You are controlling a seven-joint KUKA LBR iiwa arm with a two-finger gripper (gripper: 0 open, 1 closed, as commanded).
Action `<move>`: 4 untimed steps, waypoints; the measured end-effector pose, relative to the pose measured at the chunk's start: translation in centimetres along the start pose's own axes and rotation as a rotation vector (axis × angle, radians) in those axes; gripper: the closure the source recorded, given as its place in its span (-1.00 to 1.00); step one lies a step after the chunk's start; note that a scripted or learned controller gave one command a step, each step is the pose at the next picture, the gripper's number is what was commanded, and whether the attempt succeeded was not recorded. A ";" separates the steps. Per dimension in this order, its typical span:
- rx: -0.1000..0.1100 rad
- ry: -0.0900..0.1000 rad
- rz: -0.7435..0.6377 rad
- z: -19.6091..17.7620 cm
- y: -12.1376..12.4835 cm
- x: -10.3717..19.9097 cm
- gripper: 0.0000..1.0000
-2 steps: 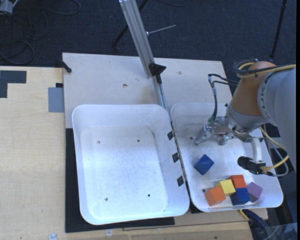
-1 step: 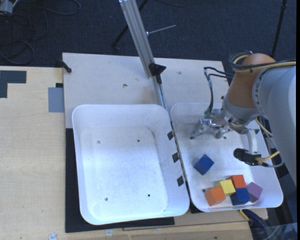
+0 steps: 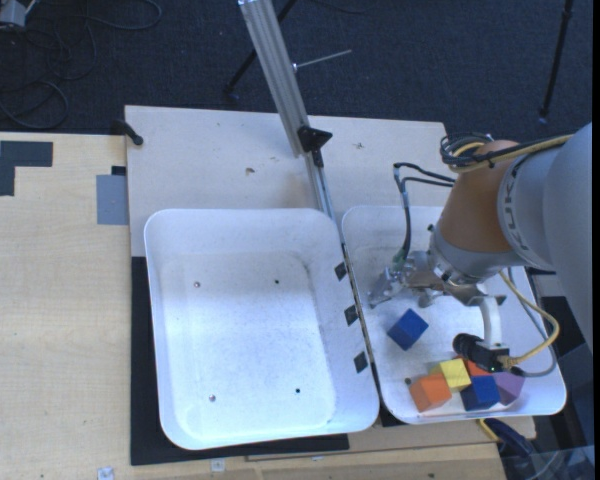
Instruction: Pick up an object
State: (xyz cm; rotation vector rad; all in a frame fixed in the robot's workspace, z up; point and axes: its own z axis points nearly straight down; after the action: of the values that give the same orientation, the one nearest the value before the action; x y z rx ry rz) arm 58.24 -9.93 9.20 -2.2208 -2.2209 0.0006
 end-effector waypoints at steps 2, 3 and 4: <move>0.000 0.002 -0.003 -10.1 -5.5 2.4 -1.00; 0.004 -0.002 0.006 -9.3 -8.8 -3.3 -1.00; 0.002 0.002 -0.004 -0.6 1.2 0.5 -1.00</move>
State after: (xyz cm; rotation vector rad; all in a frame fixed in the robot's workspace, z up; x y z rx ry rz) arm 59.43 -9.45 9.75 -2.2145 -2.2241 0.0006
